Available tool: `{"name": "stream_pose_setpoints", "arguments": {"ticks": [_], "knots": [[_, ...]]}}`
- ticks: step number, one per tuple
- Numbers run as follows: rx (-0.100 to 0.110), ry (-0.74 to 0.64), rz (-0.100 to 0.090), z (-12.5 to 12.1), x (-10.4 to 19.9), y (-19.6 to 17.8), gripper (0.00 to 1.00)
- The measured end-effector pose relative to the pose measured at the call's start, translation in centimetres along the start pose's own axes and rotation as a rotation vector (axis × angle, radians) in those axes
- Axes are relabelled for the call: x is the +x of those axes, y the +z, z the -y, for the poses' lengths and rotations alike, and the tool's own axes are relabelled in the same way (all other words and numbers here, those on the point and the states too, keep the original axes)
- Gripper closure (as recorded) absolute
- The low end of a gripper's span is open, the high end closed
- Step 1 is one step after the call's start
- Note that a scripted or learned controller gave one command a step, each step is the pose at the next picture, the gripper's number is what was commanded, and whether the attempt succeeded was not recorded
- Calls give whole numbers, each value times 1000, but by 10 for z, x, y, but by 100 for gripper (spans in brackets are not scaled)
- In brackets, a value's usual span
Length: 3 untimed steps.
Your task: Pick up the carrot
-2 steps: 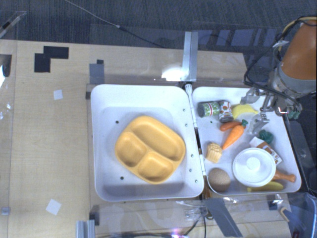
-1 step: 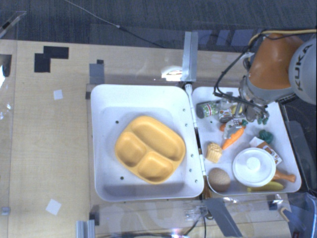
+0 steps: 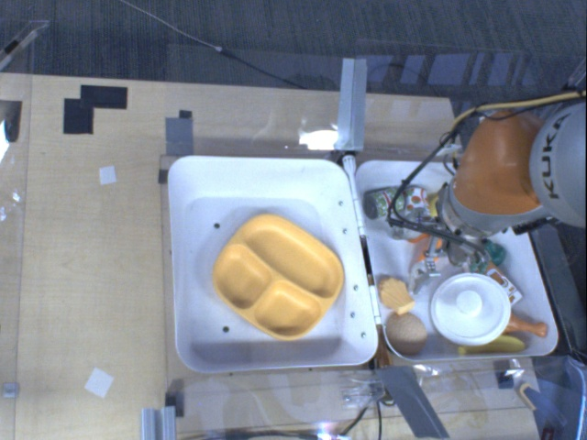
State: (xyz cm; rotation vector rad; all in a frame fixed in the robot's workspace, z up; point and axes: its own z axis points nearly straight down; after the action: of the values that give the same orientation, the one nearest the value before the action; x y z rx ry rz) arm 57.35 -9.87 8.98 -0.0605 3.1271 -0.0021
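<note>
The right bin holds the clutter. An orange tapered piece that looks like the carrot lies at the bin's lower right, partly hidden behind a white bowl. My gripper hangs low over the bin's left-middle, just left of the bowl and above a round cracker. A small orange bit shows under the wrist, and I cannot tell what it is. The arm's orange band covers the bin's upper right.
A yellow divided plate lies in the left bin. In the right bin are a can at the top left, a brown ball at the bottom left and a banana below the bowl. A metal post stands behind the bins.
</note>
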Motion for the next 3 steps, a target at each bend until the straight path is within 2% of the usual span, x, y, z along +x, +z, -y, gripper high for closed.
{"name": "stream_pose_setpoints", "arguments": {"ticks": [1, 2, 3], "knots": [[0, 307, -5, 9, -32, -28, 0], [0, 360, 1, -6, -10, 0, 0], [0, 353, 8, -7, -13, -13, 100]]}}
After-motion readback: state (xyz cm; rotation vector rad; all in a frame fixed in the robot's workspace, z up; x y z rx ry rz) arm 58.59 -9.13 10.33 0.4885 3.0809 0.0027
